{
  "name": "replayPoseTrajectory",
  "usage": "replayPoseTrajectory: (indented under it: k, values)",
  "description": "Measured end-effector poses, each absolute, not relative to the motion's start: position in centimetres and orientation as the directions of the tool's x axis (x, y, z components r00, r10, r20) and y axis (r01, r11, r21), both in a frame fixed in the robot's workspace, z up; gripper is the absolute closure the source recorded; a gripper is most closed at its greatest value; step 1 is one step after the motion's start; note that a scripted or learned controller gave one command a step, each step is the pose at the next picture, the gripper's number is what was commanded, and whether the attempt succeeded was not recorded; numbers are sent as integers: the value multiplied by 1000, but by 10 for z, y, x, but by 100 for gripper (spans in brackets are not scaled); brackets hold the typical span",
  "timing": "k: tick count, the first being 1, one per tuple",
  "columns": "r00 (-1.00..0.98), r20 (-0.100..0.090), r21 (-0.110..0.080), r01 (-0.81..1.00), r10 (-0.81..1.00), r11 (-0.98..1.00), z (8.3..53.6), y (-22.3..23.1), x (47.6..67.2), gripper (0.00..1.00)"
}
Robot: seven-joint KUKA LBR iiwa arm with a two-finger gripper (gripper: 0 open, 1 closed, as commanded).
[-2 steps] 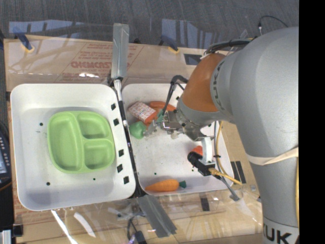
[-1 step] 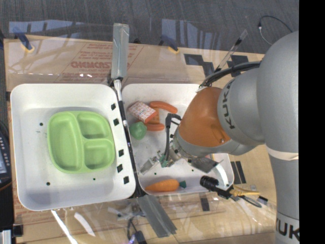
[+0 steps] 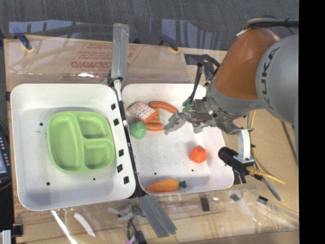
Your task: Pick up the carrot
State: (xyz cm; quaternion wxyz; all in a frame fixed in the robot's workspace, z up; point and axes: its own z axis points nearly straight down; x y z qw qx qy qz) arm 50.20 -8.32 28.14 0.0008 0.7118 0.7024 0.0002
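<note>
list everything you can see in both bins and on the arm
divided plate: 1, light green, three compartments, in the left bin
carrot: 1, orange with green top, lying along the near edge of the right bin
hot dog sausage: 1, orange-red, curved, far part of the right bin
snack packet: 1, red and white, beside the sausage
green ball: 1, green, near the divider
orange fruit: 1, orange-red, mid right bin
arm: 1, grey with orange band, from the right
claw: 1, grey, over the right bin by the sausage, away from the carrot
</note>
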Motion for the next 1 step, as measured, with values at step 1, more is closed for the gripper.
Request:
replayPoseTrajectory:
  k: [1]
  values:
    - [575, -1, -7, 818, 818, -575, 222, -149, 476, 0]
